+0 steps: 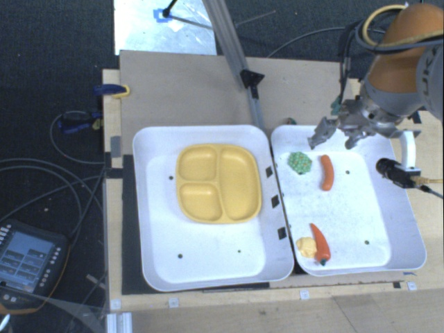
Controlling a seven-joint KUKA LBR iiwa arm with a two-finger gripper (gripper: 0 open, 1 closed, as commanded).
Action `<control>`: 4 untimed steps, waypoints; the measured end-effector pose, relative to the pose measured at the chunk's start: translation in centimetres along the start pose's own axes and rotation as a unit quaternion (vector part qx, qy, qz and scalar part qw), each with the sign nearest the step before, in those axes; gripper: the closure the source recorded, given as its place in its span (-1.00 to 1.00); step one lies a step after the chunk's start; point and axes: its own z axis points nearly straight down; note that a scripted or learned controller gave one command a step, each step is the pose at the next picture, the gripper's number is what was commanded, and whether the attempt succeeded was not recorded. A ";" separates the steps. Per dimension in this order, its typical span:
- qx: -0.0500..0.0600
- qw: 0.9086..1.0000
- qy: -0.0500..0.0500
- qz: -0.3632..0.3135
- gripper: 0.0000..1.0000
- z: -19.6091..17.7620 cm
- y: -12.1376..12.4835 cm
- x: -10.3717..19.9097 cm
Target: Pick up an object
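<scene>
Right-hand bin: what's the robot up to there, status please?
Tool open, above right white bin's far edge, holding nothing. Nearest: orange sausage-shaped toy, bumpy green ball. Nothing blocking.

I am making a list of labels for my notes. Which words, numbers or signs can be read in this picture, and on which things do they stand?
None can be read.
The handheld control pendant has a lit screen, but its content is too small and blurred to read.
The yellow tray and both white bins carry no visible text.

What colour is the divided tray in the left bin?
Yellow: the divided tray shows best in the camera view.
</scene>
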 end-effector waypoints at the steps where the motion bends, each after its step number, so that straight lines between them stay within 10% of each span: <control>1: 0.000 1.000 0.000 0.001 -1.00 0.0 0.0 0.0; 4: 0.001 1.000 0.000 0.003 -1.00 14.3 -0.1 -0.6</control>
